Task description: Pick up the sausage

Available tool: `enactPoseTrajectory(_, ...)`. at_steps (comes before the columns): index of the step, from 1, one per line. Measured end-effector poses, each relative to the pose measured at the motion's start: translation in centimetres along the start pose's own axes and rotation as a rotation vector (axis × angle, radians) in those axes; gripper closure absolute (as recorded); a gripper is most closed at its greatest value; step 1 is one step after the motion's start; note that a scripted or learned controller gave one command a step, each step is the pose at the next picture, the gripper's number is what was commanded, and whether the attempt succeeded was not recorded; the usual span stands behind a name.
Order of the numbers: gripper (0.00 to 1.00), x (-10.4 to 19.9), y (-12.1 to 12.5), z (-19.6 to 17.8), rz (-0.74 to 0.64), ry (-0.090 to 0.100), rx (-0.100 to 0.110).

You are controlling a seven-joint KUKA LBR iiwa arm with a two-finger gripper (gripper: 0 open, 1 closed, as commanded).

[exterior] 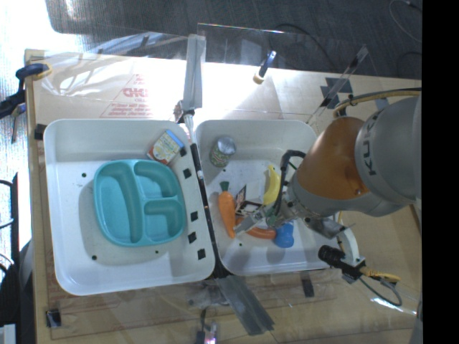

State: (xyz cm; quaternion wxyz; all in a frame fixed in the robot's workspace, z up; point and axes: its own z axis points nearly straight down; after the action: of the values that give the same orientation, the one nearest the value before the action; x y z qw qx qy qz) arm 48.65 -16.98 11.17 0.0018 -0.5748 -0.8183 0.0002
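I see the gripper (pixel 251 219) low in the right bin (pixel 247 131), near its front edge. Its fingers look spread, tips just beside the sausage (pixel 262 233), nothing pinched between them as far as I can tell.

The sausage lies flat near the bin's front edge, between the carrot (pixel 226 212) and a blue toy (pixel 284 236). My guess: light plastic toy, stiff, smooth, so a bit slippery. I would take it at the middle, across the short side.

Count: 2 bins, 1 sausage, 1 carrot, 1 banana (pixel 272 185), 1 can (pixel 221 151), 1 blue toy. Left bin (pixel 68 264): 1 teal tray (pixel 140 201), 1 small carton (pixel 166 147).
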Motion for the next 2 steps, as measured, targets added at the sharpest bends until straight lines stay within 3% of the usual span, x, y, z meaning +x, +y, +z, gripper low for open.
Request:
enactPoseTrajectory(1, 1.0, -0.05, 0.12, -1.03, -0.004, -0.001, -0.001)
enactPoseTrajectory(2, 0.0, -0.03, 0.13, -1.03, -0.004, -0.002, -0.001)
